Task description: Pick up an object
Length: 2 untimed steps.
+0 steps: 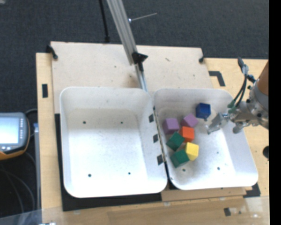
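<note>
- Blocks: I count seven in the right bin (234,172). They comprise a blue block (203,110), two purple blocks (171,124) (190,121), an orange block (188,133), a yellow block (192,150) and two green blocks (175,140) (180,158).
- Cluster position: six blocks sit tightly grouped in the left half of that bin; the blue one lies apart, toward the far wall.
- Gripper (214,124): I see it over the right bin, just beside the blue block, with no block between its fingers.
- Finger state: I cannot tell.
- Left bin (70,139): adjacent, sharing the middle edge.
</note>
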Each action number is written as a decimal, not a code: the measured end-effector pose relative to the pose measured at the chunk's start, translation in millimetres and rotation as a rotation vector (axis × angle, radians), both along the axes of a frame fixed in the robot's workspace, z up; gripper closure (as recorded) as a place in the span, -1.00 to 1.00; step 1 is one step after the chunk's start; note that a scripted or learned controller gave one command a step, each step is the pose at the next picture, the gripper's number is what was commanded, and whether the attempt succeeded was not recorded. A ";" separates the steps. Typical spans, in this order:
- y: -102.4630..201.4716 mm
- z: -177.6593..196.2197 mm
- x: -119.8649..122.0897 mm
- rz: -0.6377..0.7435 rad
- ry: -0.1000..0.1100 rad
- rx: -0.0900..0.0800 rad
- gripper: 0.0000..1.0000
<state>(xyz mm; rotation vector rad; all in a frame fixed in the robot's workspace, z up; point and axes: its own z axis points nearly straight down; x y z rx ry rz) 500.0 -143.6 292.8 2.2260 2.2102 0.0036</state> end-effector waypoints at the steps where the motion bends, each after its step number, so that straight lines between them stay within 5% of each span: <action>1: -28.2 129.1 38.1 0.012 -0.006 -0.003 -1.00; 2: -25.6 48.1 12.2 0.005 0.011 0.002 -1.00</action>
